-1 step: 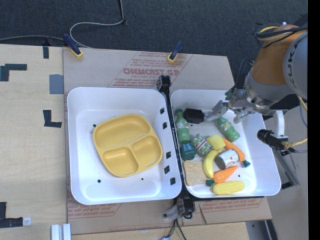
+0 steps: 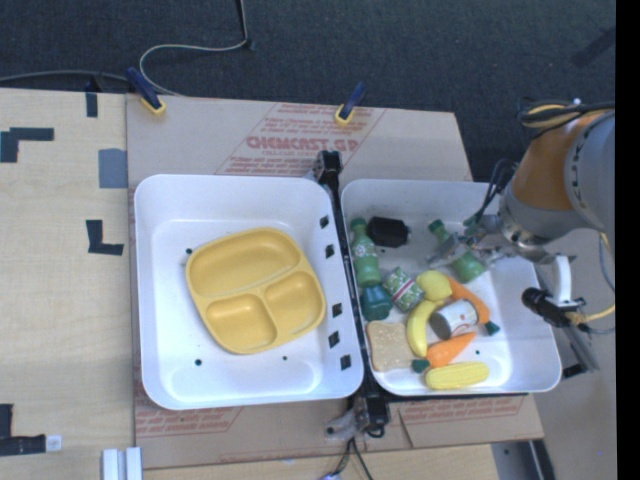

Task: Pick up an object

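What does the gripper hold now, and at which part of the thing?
It cannot be told. The gripper is low in the right bin, close to a green toy, but the view is too small to show a hold.

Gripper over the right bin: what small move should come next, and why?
Probably a short descent. The gripper sits at the upper right of the right white bin, close above a small green toy piece, and nothing shows between its fingers. The yellow divided plate lies apart in the left white bin, so the nearest pick is below.
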`<state>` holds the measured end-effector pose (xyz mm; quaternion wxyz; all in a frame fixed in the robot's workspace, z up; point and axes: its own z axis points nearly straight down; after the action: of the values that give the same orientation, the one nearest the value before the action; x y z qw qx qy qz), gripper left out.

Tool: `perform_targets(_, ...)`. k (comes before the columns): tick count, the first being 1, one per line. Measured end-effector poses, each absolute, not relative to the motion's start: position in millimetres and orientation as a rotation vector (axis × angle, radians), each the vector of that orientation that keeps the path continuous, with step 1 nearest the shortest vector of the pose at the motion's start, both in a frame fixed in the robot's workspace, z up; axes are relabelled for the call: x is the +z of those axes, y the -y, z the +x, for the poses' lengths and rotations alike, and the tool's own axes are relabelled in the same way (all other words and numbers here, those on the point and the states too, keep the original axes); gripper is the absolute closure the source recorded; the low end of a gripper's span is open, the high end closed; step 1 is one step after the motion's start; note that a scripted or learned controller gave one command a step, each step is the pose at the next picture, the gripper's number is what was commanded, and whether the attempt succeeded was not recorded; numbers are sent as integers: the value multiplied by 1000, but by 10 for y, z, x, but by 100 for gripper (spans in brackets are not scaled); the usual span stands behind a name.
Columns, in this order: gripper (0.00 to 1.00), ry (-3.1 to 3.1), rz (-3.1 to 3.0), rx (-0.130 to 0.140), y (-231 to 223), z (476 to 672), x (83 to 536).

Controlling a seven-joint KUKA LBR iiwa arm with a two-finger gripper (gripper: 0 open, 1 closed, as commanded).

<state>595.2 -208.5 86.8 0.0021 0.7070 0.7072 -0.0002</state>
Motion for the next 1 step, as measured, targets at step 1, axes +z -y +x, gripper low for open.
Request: perform_targets(1, 0, -2223, 2214, 10, 2213, 5472, 876)
